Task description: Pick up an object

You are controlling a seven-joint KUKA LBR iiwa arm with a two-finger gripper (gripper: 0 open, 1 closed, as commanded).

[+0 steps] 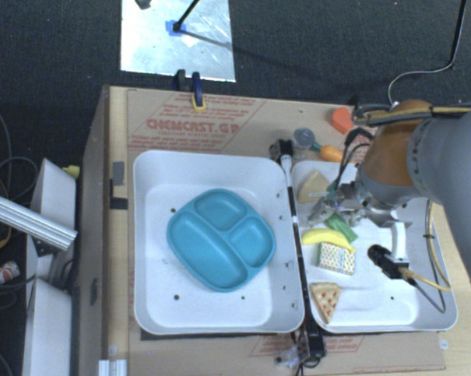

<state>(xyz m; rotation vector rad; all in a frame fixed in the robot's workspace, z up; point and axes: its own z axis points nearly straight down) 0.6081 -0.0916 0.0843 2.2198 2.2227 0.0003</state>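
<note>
Objects: a cluster of small food-shaped pieces in the right bin (429, 309), near its left wall.
Banana (327, 238): yellow, curved, smooth; lies mid-cluster.
Green piece (342, 225): elongated, glossy; just above the banana, beside the gripper.
Wedge (313, 187): pale cream, blunt triangle; at the bin's upper left.
Block (337, 259): squarish, pale with speckled print; touching the banana's lower edge.
Pizza slice (325, 299): tan triangle, dotted top; nearest the front wall.
Gripper (338, 202): metallic, low over the cluster's upper part, between wedge and green piece; finger state cannot be told, nothing seen pinched.
Arm (432, 157): grey, rounded, orange band; enters from the right.
Left bin (149, 296): shallow, white, rounded corners.
Plate (221, 239): turquoise, smooth plastic, three compartments, rounded outline; set at a slant in the left bin's middle.
Bench (184, 119): brown cardboard sheet with red print under both bins.
</note>
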